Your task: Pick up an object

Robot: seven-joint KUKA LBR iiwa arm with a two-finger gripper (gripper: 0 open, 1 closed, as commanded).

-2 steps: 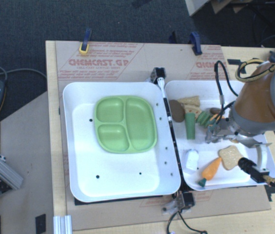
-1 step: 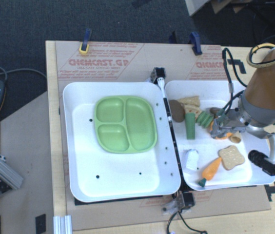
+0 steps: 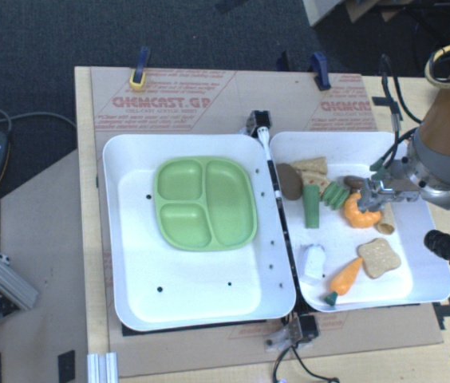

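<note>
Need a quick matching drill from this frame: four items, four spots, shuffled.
Items:
1. green tray
2. carrot
3. bread slice
4. green stick

Spots:
A. right bin, near the front edge, left of the bread
B. left bin
C. right bin, near the divider, upright in the view
D. right bin, front right, below the orange piece

Pairs: 1-B, 2-A, 3-D, 4-C

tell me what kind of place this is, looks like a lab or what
Probably a robotics lab bench: two white bins clamped to a board, toy food such as a carrot, a green divided plate, and loose cables on the dark floor.
</note>
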